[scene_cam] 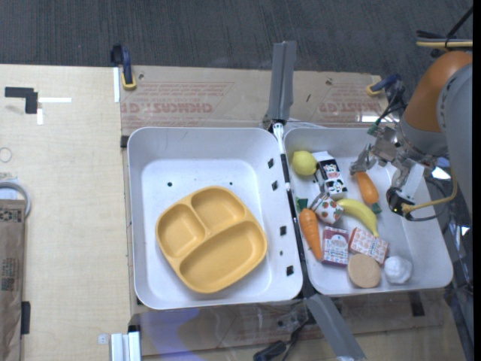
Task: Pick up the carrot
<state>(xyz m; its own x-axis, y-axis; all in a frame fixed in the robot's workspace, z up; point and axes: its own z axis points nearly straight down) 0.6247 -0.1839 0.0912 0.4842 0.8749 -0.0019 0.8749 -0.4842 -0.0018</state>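
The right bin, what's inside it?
Right bin: two carrots, lemon, banana, small boxes, round cookie. The gripper covers the far corner.

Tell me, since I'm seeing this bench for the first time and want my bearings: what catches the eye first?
The big yellow divided plate lies alone in the left bin. The right bin is crowded with toy food: a lemon, a banana, and a carrot along its left wall. The arm's gripper hangs over that bin's upper right, by a second small orange piece.
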